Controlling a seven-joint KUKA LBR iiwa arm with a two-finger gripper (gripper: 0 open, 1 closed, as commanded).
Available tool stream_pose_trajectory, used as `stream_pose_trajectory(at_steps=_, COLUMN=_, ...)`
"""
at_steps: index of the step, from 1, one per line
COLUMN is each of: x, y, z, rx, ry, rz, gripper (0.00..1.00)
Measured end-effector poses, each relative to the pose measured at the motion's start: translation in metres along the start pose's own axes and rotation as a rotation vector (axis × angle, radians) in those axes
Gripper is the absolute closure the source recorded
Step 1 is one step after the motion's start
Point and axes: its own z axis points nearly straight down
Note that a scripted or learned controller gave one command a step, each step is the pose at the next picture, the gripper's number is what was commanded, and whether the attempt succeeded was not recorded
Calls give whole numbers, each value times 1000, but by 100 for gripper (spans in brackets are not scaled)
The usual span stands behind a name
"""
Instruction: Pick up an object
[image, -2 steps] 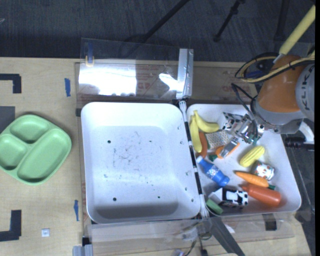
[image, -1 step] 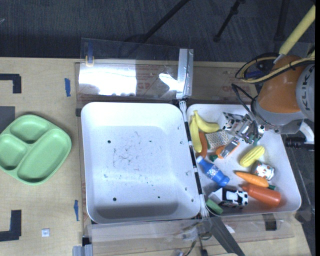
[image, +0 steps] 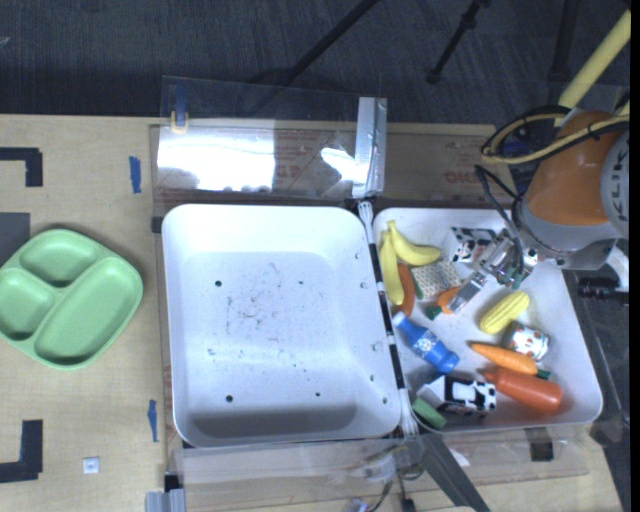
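Corn cob (image: 503, 311) in the right bin (image: 585, 345), just beside the hand (image: 487, 272), grip state unclear.

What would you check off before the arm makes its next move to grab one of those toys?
1. Gripper is over the right bin, where the toys lie: ok.
2. A toy sits close under it, the small orange piece: ok.
3. Whether anything is between the fingers: cannot tell.
4. Room around that target: not ok, the banana and corn cob crowd in.
5. Left bin free to receive a toy: ok.
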Motion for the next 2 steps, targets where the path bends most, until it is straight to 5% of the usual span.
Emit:
stream_pose_trajectory(at_steps=1, x=18, y=17, z=-2, rx=9, ry=-23, rz=-135, gripper=0)
stream_pose_trajectory(at_steps=2, x=5, y=-17, z=-46, rx=17, ry=9, rz=-296, gripper=0)
